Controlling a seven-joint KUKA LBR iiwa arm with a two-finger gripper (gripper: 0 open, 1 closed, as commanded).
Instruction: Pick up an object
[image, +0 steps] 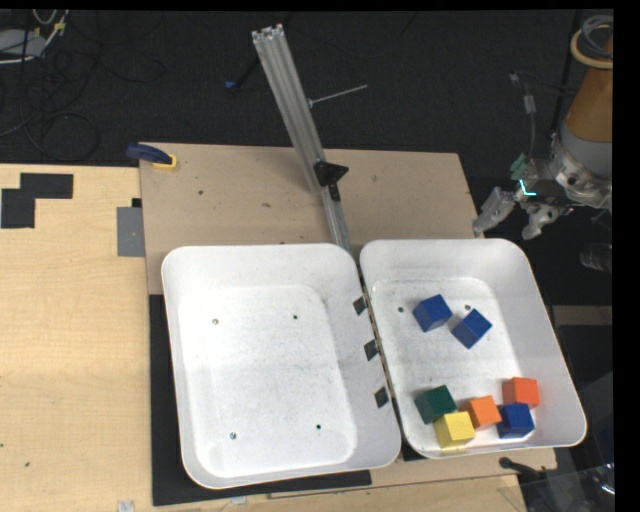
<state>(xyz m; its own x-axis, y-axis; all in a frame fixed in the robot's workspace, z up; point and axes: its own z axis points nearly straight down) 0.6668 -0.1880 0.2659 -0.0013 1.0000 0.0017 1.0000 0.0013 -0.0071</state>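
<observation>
Seven small blocks were seen lying in the right bin, all of them loose on its floor. Two blue blocks were placed near the middle, one just up and left of the other, close together but not clearly touching. Down at the near edge a tight cluster was found: a green block with a yellow block just in front of it, an orange block beside them, then a third blue block, and a red-orange block just behind that one. None of these was held. The gripper was spotted up beyond the far right corner of the right bin, outside its rim and well apart from every block, with its two pale fingers spread and nothing seen between them. Above it the grey wrist and the orange band of the arm were caught at the right side of the view. The left bin was set just beside the right one, the two joined along the middle by small black clips. Behind the bins a slanted metal rail was seen rising from the brown board, and a small blue and yellow clamp was noted at the board's far left corner.
</observation>
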